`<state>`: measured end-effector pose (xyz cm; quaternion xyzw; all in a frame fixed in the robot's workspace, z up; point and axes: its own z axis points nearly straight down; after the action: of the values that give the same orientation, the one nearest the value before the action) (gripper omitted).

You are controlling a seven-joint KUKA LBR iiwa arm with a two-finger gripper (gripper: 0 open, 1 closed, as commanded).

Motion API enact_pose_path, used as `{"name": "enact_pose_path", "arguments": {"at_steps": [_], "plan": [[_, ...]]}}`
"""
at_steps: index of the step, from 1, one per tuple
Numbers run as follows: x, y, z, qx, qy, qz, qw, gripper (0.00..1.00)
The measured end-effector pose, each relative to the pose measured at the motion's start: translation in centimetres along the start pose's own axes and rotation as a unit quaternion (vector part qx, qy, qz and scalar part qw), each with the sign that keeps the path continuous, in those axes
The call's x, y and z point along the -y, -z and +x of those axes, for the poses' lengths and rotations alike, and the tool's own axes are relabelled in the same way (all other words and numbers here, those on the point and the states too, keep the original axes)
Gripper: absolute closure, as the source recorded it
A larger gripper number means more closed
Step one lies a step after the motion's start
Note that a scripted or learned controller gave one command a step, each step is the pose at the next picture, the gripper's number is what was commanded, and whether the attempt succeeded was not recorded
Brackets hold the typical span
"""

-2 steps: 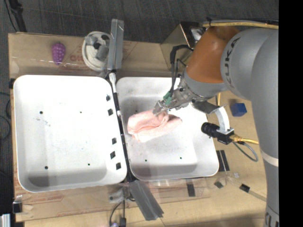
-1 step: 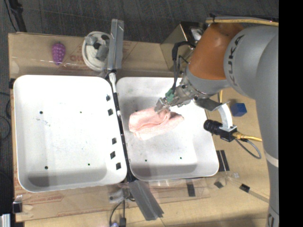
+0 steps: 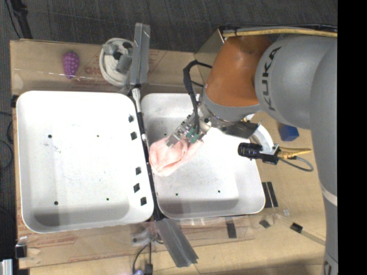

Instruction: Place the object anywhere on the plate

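Object (image 3: 171, 153): pink, soft-looking, crumpled like cloth, paler along the lower edge. Irregular outline, stretched on a slant from lower left to upper right. Located in the right-hand bin (image 3: 218, 193) of the view, on its white floor, close against its left wall and just beside the divider between the two bins. Lower-left end lying on the floor; upper-right end beneath the jaws.

Jaws: positioned at the upper-right end of the object, meeting or overlapping the pink material as seen from above. Degree of opening: cannot tell, hidden among the wrist hardware. Grip on the object: not confirmable from this view.

Arm (image 3: 287, 73): grey with an orange band, reaching in from the view's right and covering the upper right part of the right-hand bin.

Left-hand bin (image 3: 74, 171): white, shallow, a few small dark dots on the floor. Row of small black tabs (image 3: 137, 171) along the divider.

Desk (image 3: 40, 56), beyond the left-hand bin: small purple item (image 3: 70, 63), well apart from the object; white round item (image 3: 116, 60) just beside a grey bar (image 3: 139, 50).

White curved edge (image 3: 262, 133) past the right rim of the right-hand bin, partly hidden by the arm; small blue item (image 3: 289, 133) near it.
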<state>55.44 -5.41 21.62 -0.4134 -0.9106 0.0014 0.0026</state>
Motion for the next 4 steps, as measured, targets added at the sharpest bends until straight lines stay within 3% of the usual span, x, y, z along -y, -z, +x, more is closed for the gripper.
{"name": "enact_pose_path", "arguments": {"at_steps": [1, 2, 3, 4], "plan": [[-2.8, 1.1, 4.3, 0.001, 0.200, -0.001, 0.9798, 1.00], [-5.3, 1.6, 9.3, 0.001, 0.392, 0.000, 0.9200, 1.00], [-7.6, 0.7, 13.2, 0.002, 0.415, -0.001, 0.9100, 1.00], [-10.2, 0.9, 17.5, 0.002, 0.415, 0.000, 0.9099, 1.00]]}}
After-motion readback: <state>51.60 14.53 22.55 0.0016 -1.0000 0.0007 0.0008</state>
